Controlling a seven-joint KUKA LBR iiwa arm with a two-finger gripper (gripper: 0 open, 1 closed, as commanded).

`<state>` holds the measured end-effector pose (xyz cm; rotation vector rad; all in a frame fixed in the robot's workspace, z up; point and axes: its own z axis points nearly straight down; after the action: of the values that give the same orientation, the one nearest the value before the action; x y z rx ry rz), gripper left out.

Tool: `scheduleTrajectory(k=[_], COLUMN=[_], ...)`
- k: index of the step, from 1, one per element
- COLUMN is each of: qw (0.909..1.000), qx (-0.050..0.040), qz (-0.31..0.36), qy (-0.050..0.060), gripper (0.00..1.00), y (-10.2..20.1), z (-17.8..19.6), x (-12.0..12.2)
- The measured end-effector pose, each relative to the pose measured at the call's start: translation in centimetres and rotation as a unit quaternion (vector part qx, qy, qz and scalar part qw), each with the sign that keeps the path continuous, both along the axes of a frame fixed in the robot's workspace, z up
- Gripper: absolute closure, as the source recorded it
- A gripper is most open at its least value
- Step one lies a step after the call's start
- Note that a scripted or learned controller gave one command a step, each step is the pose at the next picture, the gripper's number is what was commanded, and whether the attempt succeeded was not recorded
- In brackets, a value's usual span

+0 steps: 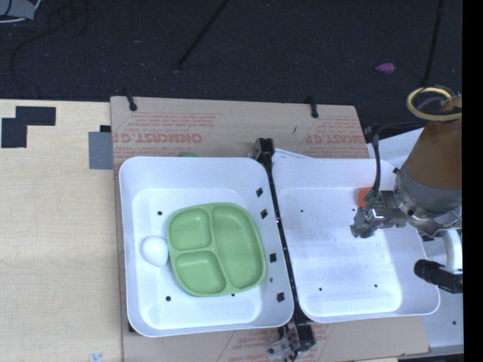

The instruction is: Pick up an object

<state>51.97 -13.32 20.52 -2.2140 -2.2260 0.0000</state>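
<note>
Nearest the lens, along the bottom edge of the view, a small dark clamp [290, 342] sits where the two bins meet. From there the scene runs from big to small. A pale wooden tabletop [53, 232] carries a cardboard sheet [226, 127], and both white bins rest on that sheet, side by side and touching along a black divider. The left bin [136, 202] holds a green divided plate [215, 248] with three compartments, lying flat near the bin's middle. A small white ball [155, 250] lies just beside the plate's left edge, touching or nearly touching it.

Over the right bin [339, 277] the grey arm [434, 164] with its orange band reaches in from the right. Its claw [364, 223] hangs above the bin's right half, close to the upper right wall. Whether the claw is released or clenched cannot be told, since its tips are small and dark against the bin. A small orange-red thing [364, 194] shows just above the claw, touching or partly hidden by it; what it is cannot be made out.
</note>
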Motion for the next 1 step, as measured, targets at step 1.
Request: scheduleTrajectory(k=[1], qw=[1.0000], qx=[0.0005], qz=[0.000], qy=[0.000], gripper=[1.00], y=[5.81], z=[-0.36], x=[1.67])
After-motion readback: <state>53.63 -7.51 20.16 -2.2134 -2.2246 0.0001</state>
